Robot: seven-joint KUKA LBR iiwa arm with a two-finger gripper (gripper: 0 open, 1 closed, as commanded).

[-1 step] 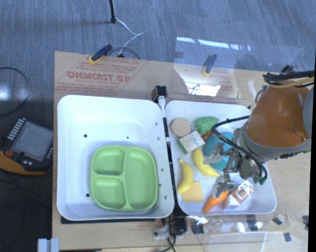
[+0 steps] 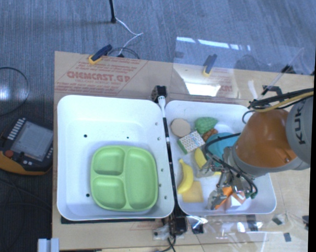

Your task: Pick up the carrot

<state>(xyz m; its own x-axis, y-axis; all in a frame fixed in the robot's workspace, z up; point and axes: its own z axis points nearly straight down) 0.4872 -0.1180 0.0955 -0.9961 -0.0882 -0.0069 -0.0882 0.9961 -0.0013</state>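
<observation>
Gripper (image 2: 224, 196): lower right of the frame, down in the right bin (image 2: 264, 206).
Carrot (image 2: 227, 193): an orange piece sits between the fingers, apparently clamped there.
Banana (image 2: 186, 176): left of gripper.

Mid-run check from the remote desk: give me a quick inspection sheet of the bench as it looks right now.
Surface: two white bins, left bin, right bin.
Job's things: carrot, orange, low in the right bin, at the gripper.
Clutter: green divided plate in the left bin; banana, green toy, round tan piece.
Grippers: gripper down over the carrot; grasp unclear.
Cables: black cables on the arm.
Surroundings: handheld controller on the carpet, left.
</observation>
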